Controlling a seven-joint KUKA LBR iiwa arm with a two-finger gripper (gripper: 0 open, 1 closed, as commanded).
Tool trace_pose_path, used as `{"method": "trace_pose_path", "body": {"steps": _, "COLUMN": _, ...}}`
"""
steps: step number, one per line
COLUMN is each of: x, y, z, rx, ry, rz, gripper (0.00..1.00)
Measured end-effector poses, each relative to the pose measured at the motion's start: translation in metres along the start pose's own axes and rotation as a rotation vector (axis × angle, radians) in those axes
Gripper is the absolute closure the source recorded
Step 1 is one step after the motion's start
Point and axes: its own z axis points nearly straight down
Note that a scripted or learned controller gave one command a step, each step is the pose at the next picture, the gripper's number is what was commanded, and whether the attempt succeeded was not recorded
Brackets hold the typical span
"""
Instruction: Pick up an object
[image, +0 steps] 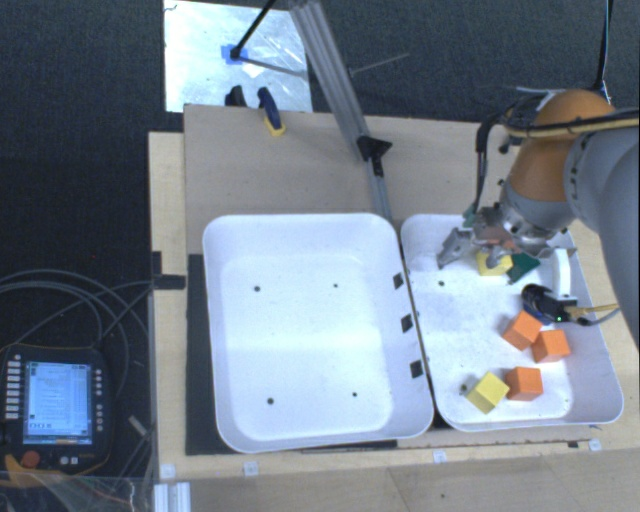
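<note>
My gripper (476, 246) hangs low over the far end of the right bin (600, 400), under the grey arm with its orange band. A small yellow block (491, 265) lies right beside the gripper on its near side, and a green piece (523, 267) touches that block on the right. Whether the gripper touches the yellow block is unclear. Nearer the front of the bin lie three orange blocks (521, 329) (551, 346) (524, 383) and a second yellow block (487, 391).
The left bin (300, 230) stands beside the right one, with a dark divider with clips (408, 322) between them. A grey pole (340, 85) slants over the bench at the back. A control pendant (55, 405) with cables lies on the floor at the left.
</note>
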Motion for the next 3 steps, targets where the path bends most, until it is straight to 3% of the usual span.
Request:
{"method": "trace_pose_path", "body": {"steps": 1, "x": 0.0, "y": 0.002, "z": -0.015, "rx": -0.008, "ry": 0.0, "rz": -0.002, "gripper": 1.0}}
{"method": "trace_pose_path", "body": {"steps": 3, "x": 0.004, "y": 0.002, "z": -0.107, "rx": -0.01, "ry": -0.001, "rz": -0.003, "gripper": 1.0}}
